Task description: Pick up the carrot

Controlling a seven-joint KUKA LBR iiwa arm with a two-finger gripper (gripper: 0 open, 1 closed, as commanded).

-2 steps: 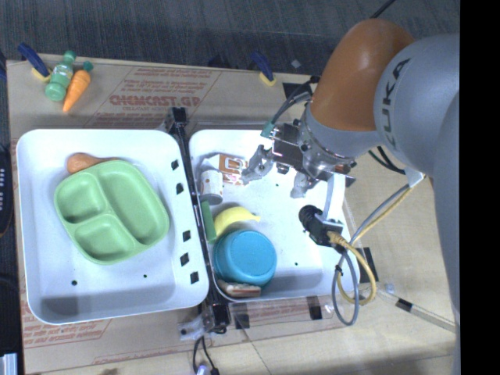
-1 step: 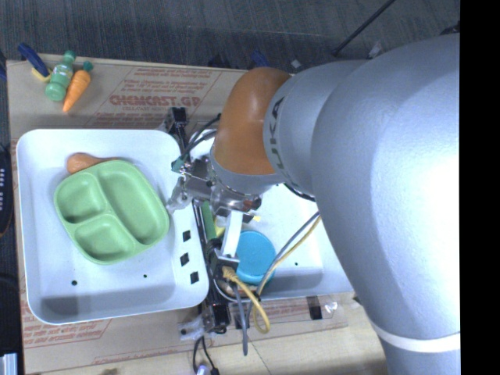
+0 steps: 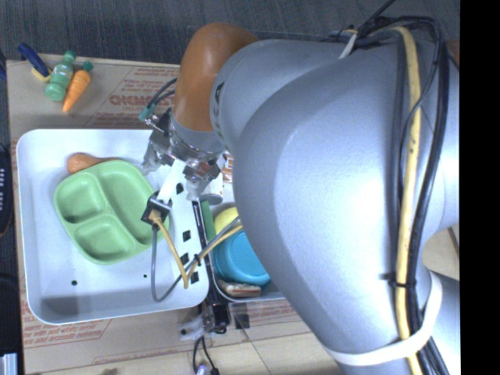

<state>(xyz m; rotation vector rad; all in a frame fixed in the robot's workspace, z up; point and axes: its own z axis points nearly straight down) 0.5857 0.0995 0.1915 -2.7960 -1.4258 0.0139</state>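
An orange, rounded thing [image 3: 80, 161] lies at the far left of the left bin [image 3: 39, 233], partly hidden behind a green divided plate [image 3: 105, 209]; it may be the carrot. A small orange carrot toy with a green top [image 3: 76, 89] lies outside the bins on the cardboard at the top left. My gripper [image 3: 166, 161] hangs below the orange wrist band [image 3: 205, 69], over the right edge of the left bin, just right of the plate and well right of the orange thing. Nothing shows in its grasp.
A green bottle-shaped toy [image 3: 58, 80] and a blue-and-yellow item [image 3: 33, 59] lie beside the outside carrot. The right bin holds a blue bowl [image 3: 241, 262], a yellow thing [image 3: 226, 220] and a brown-and-white piece [image 3: 238, 290]. The grey arm [image 3: 336, 194] covers most of the right bin.
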